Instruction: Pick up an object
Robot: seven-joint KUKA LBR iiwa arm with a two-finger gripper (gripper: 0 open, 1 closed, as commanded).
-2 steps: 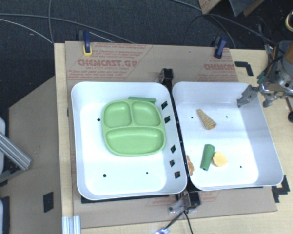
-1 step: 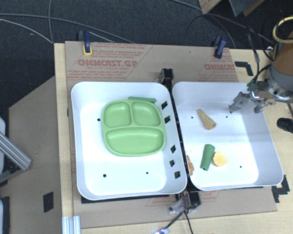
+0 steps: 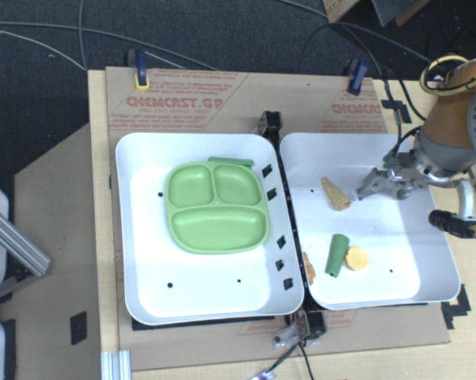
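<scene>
Nearest the camera, small yellow round piece (image 3: 356,259) touches green plastic cylinder (image 3: 337,255) in the right white bin (image 3: 428,283). Tan waffle cone (image 3: 336,193) lies further back, near the gripper (image 3: 378,183). Fingers spread, holding nothing. Risk: cone is tapered, could roll or squirt out as the fingers close.

Dark carpet floor (image 3: 55,93); 3 loose cables (image 3: 83,30)

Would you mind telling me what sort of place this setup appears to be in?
Probably a robotics lab bench. A robot arm with a gripper reaches over two white bins clamped to a board, cables trail across the dark floor, and toy items like a green divided plate lie inside.
</scene>
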